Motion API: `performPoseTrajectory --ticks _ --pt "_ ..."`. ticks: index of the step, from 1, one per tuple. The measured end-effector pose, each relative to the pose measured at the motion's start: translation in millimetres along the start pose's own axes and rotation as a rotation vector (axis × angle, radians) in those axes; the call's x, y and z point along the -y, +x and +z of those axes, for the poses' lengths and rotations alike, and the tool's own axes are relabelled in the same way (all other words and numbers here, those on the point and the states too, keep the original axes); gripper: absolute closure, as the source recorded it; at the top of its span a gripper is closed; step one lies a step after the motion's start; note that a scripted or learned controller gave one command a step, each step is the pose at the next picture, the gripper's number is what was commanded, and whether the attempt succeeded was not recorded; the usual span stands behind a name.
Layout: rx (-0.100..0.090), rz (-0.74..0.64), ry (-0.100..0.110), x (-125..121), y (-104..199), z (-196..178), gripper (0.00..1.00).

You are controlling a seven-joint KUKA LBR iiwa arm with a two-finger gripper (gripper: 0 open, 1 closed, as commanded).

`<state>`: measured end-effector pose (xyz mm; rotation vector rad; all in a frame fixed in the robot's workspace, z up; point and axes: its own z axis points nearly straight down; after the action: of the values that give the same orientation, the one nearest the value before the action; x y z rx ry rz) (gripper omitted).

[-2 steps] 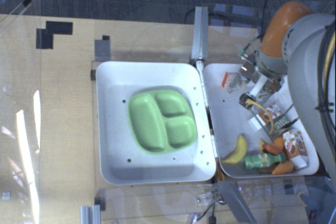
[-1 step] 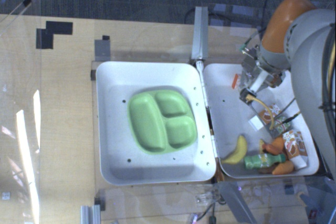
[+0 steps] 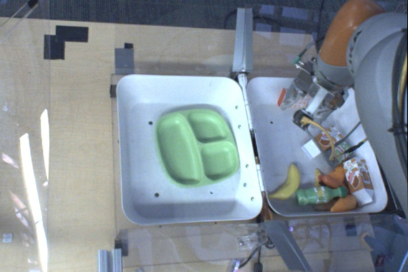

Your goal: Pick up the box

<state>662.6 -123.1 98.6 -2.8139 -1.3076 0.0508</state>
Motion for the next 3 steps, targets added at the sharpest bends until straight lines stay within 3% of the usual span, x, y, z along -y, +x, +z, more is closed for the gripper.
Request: performPoseTrajectory --ticks 1,2,3 --pt "-0.015 0.393 -0.022 -14.5 -19.8 9.0 0.00" --pt "-0.029 0.384 -0.047 -17.9 -15.9 -5.0 1.00" --pt "-0.032 0.376 -0.051 -17.9 -13.5 -17.6 1.00"
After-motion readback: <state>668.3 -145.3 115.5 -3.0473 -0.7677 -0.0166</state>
